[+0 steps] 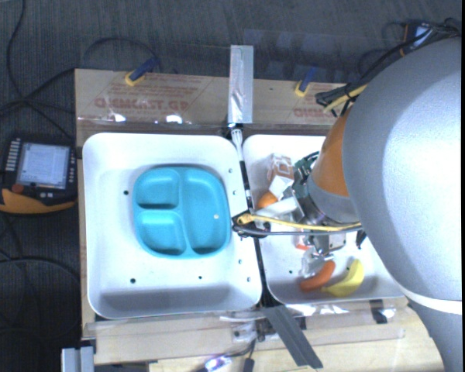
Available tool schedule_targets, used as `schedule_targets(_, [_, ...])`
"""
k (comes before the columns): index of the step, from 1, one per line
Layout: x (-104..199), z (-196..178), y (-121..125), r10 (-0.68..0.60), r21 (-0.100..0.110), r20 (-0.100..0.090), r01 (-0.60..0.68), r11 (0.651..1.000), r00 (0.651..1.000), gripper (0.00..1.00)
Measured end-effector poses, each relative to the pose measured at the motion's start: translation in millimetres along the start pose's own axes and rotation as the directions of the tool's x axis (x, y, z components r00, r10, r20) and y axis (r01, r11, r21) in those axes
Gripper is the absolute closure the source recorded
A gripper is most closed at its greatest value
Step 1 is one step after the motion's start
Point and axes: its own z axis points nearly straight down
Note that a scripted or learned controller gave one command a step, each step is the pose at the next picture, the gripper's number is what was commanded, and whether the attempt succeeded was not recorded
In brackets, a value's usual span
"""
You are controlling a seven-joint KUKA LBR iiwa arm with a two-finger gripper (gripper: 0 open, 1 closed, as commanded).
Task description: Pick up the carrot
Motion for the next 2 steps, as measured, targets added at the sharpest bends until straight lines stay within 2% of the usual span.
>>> schedule_targets(1, [-16, -35, 76, 0.005, -0.001, -0.001, -0.005, 1.0, 1.0, 0.0])
schedule_targets(2, [54, 0, 28, -0.412, 0.001, -0.002, 0.412, 0.911, 0.911, 0.0])
